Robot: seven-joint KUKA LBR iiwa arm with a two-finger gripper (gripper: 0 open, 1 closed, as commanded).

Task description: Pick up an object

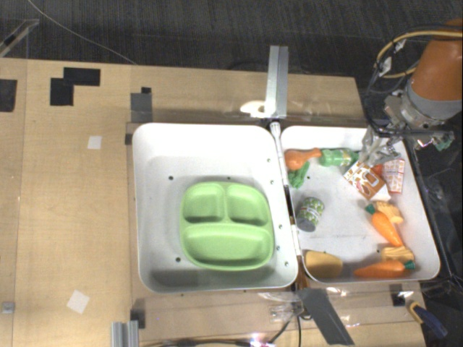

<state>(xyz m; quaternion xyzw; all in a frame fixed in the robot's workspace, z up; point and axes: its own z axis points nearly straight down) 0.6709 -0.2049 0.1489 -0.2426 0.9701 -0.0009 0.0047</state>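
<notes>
Nothing is lifted yet; the pick is not done. In the left bin (152, 194) lies a green tray (226, 225). The right bin (329, 215) holds carrots (385, 226) at its near corner, a can (310, 212), then a snack packet (366, 180) at the far edge, where the claw (377, 148) hovers; its state I cannot tell.

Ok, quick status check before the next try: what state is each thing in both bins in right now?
Green tray: flat in the left bin, compartments bare.
Small can: on its side, right bin.
Snack packet: lying flat under the gripper.
Orange carrot: lying by the right wall.
Second carrot: lying along the near wall.
Green pieces: lying at the far wall.
Gripper: low over the packet, grip unclear.
</notes>
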